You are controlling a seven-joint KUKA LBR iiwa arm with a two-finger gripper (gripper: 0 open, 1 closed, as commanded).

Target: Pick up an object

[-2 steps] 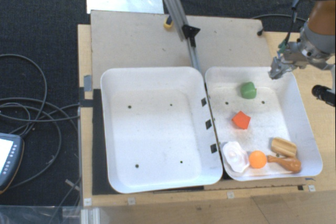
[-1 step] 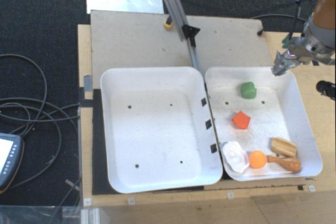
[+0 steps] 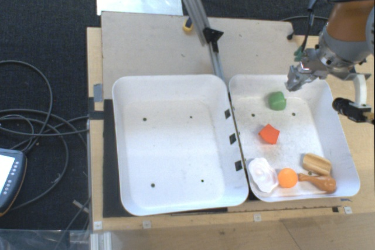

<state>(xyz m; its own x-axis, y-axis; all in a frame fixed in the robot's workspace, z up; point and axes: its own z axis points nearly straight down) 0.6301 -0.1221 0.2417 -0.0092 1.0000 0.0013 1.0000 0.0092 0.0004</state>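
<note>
arm (image 3: 345, 20), right bin (image 3: 328, 126), green block (image 3: 277, 100)

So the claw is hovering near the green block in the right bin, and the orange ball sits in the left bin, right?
Not quite. The camera view shows the orange ball in the right bin, near its front edge, not the left. The rest holds: the claw is near the green block in that bin.

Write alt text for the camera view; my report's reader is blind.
The arm's tool hovers near a green block in the right bin, which also holds an orange block, orange ball, white object and wooden pieces.
</note>
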